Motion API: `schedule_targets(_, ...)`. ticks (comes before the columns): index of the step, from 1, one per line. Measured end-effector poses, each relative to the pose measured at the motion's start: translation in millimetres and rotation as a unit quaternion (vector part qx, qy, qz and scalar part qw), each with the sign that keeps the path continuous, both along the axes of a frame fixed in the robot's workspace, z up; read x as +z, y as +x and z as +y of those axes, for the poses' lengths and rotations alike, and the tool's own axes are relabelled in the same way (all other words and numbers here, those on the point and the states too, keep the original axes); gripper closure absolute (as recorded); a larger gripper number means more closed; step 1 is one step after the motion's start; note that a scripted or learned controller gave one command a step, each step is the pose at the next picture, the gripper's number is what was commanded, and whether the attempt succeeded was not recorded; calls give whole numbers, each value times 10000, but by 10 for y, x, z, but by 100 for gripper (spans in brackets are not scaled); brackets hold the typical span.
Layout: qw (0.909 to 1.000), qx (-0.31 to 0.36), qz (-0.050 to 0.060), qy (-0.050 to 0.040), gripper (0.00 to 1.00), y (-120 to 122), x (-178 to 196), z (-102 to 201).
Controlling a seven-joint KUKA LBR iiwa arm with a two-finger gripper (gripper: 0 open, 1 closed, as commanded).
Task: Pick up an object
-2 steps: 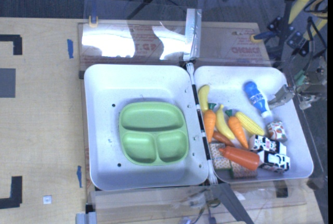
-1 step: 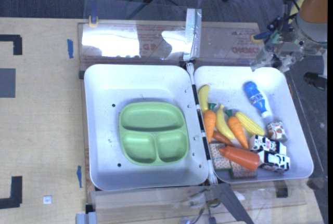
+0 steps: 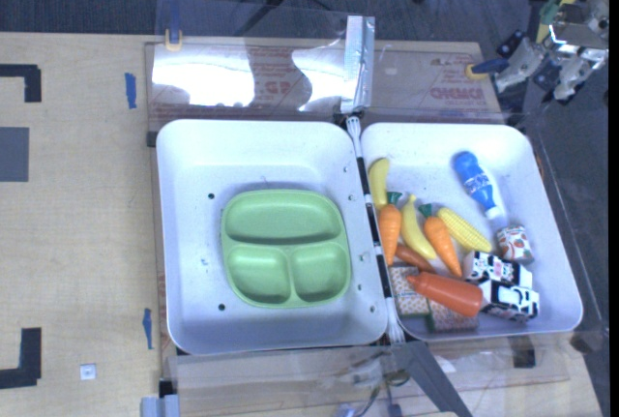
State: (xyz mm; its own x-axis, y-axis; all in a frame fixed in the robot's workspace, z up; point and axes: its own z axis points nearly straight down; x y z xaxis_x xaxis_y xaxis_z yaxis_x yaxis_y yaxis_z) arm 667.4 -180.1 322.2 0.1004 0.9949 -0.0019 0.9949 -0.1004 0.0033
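Toys crowd the right bin [image 3: 551,212]: blue bottle [image 3: 477,181], carrots [image 3: 390,229], corn [image 3: 464,228], sausage [image 3: 445,290]. Left of it, another bin [image 3: 193,163] holds a green divided plate [image 3: 285,247]. Gripper [image 3: 564,47] sits beyond the right bin's far corner; its state is unclear.

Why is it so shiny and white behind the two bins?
In the camera view, light glares off the clear plastic sheet behind the left white bin, washing it out; the green divided plate and blue bottle stay evenly lit, slightly soft.
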Motion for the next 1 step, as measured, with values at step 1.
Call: schedule_targets(1, 9951, 993, 11, 7, 0, -321, -1512, 599)
